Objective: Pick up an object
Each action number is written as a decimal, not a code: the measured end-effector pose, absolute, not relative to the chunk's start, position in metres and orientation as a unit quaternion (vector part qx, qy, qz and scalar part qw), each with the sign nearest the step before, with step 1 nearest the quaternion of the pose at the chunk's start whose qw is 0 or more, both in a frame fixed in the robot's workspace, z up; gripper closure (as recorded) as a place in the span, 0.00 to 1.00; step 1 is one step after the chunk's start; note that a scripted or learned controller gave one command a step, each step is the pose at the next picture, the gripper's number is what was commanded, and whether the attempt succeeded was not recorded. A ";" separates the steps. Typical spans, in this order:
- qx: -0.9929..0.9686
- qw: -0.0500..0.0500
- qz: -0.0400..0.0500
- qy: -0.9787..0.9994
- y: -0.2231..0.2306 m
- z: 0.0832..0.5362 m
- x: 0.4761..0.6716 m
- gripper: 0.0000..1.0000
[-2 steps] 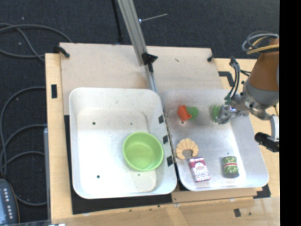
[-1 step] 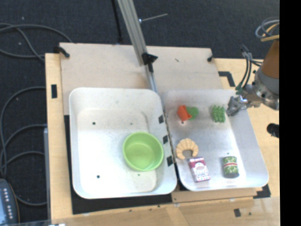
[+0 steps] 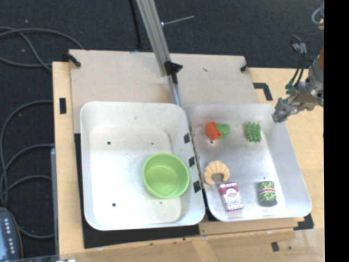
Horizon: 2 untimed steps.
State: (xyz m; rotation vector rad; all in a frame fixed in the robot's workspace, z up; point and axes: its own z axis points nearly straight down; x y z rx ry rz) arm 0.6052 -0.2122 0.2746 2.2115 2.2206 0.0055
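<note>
Camera view: gripper (image 3: 283, 112) hangs over the right bin's (image 3: 286, 146) upper right rim — finger state unclear. Inside that bin lie a carrot (image 3: 215, 130), green piece (image 3: 252, 131), croissant (image 3: 217, 171), red carton (image 3: 231, 196) and can (image 3: 266, 193). A green bowl (image 3: 165, 176) sits in the left bin (image 3: 109, 146).

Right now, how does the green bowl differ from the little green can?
The green bowl is light lime green, wide and open-topped; the green can is darker, far smaller, and closed. The bowl sits in the left bin; the can in the right bin. Both sit near the bins' front edges.
</note>
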 end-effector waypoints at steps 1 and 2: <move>0.705 0.002 0.001 0.709 -0.213 0.299 0.606 1.00; 0.706 0.001 0.001 0.709 -0.155 0.293 0.602 1.00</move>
